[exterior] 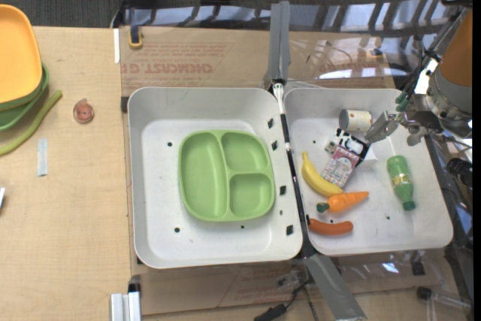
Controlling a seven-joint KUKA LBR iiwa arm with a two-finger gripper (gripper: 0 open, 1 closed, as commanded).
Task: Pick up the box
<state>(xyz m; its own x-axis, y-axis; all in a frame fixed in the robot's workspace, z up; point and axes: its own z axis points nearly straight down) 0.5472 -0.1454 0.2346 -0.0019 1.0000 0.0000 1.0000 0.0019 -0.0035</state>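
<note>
The box [343,158] is a small pink, white and black carton lying flat near the middle of the right bin [443,233]. A banana [317,175] rests against its lower left side. My gripper [396,131] hangs over the bin's upper right part, to the right of the box and slightly above it in the view. Its fingers [377,128] are spread open with nothing between them. The left fingertip ends close to the box's top right corner, and I cannot tell whether it touches.
A white cylinder [355,119] lies just above the box. An orange carrot [346,201] and a red sausage [331,226] lie below it, with a green bottle [401,180] to the right. The left bin [150,184] holds a green divided plate [226,175].
</note>
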